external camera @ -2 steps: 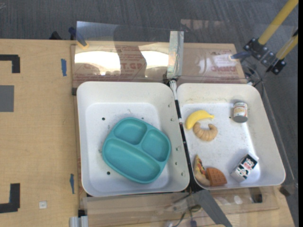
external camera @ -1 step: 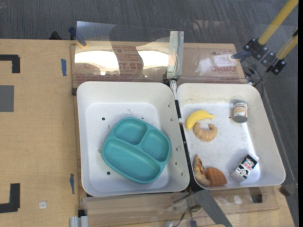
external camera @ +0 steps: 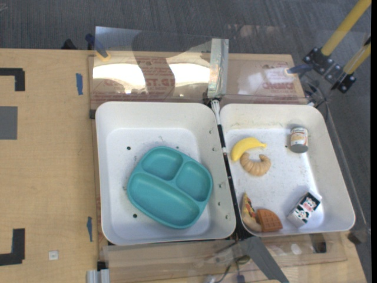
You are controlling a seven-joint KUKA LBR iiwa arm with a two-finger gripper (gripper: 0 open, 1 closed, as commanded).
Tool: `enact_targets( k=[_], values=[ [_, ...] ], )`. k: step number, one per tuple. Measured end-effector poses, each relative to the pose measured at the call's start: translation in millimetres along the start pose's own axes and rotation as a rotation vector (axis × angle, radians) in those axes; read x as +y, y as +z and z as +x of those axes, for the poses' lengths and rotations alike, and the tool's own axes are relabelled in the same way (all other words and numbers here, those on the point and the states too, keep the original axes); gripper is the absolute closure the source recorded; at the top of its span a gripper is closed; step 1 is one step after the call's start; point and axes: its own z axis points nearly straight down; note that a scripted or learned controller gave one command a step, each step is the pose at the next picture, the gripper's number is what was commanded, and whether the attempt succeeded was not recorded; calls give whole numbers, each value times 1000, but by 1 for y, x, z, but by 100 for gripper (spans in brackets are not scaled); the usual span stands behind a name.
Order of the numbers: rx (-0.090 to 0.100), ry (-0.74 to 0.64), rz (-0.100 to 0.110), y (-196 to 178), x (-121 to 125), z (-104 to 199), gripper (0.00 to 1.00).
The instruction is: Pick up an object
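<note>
The likeliest candidates for picking are lying in the right-hand shallow white bin (external camera: 339, 175): a yellow plastic banana (external camera: 246, 147) is curving just above and touching a tan toy croissant (external camera: 257, 164) near the bin's left wall, a small cylindrical can with a pale label (external camera: 298, 139) is standing apart toward the upper right, a small black-and-white carton (external camera: 306, 209) is resting tilted near the lower right corner, and a brown waffle-like toy with a bit of red and yellow beside it (external camera: 262, 218) is sitting against the lower rim. In the left-hand white bin (external camera: 112, 158) a teal plastic divided plate (external camera: 171, 186) is lying flat, taking up most of the floor. The arm's gripper is not reaching over either bin, so how far its jaws are standing open cannot be told, and nothing is being held. Judging ahead, a descent onto the banana is risking a pinch that catches the croissant too, or nudges both aside; the carton and waffle, crowding the walls, are leaving little room for a finger; the rounded can may be rolling away if struck off-centre.
</note>
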Motion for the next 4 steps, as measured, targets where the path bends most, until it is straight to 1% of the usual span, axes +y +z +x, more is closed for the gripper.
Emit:
enact_targets(
  k=[1,2,3,4],
  values=[
    [0,274,1,0,3,-3,100],
    [-1,517,1,0,7,-6,100],
    [-2,515,3,0,6,-5,100],
    [-1,76,5,0,-33,29,100]
  ],
)
